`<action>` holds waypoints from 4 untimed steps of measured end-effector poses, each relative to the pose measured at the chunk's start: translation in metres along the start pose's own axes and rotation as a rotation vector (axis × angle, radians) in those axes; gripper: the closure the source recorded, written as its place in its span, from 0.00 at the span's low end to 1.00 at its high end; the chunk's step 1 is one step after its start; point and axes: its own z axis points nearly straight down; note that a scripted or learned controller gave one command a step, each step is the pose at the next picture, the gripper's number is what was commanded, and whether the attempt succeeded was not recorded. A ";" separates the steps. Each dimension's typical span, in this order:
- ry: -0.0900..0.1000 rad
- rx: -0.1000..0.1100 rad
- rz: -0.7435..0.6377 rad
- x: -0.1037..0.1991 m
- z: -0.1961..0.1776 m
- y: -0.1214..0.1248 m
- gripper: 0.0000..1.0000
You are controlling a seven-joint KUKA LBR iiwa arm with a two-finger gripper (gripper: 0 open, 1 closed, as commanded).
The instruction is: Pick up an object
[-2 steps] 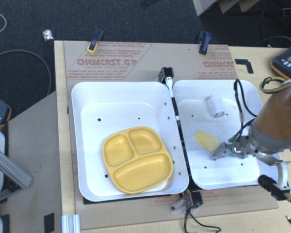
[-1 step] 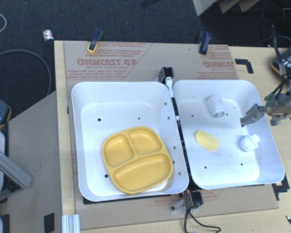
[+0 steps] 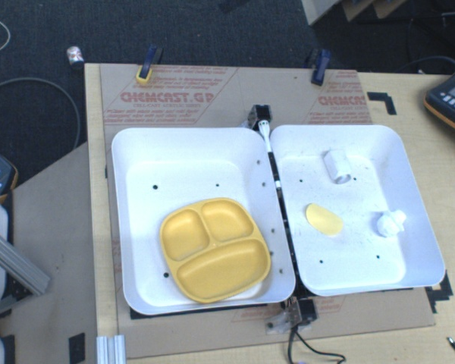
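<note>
A yellow divided plate (image 3: 214, 249) with three compartments lies in the front part of the left bin (image 3: 136, 165). In the right bin (image 3: 409, 203) a small yellow oval piece (image 3: 323, 220) lies near the middle. A white cylinder-like object (image 3: 337, 165) rests toward that bin's back. A small white knobbed object (image 3: 389, 223) sits at its right side.
Both bins sit on a brown cardboard sheet (image 3: 235, 97) held by a yellow clamp (image 3: 145, 70) and a blue clamp (image 3: 319, 67) at the back. A black-and-white strip (image 3: 271, 165) runs between the bins. Cables lie on the dark floor at left.
</note>
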 end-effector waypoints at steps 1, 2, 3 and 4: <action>0.009 0.036 -0.005 0.076 0.140 -0.004 0.00; 0.003 0.003 0.001 0.073 0.001 0.000 0.00; 0.007 0.040 -0.005 0.145 0.162 -0.004 0.00; 0.005 0.017 0.001 0.140 0.142 -0.001 1.00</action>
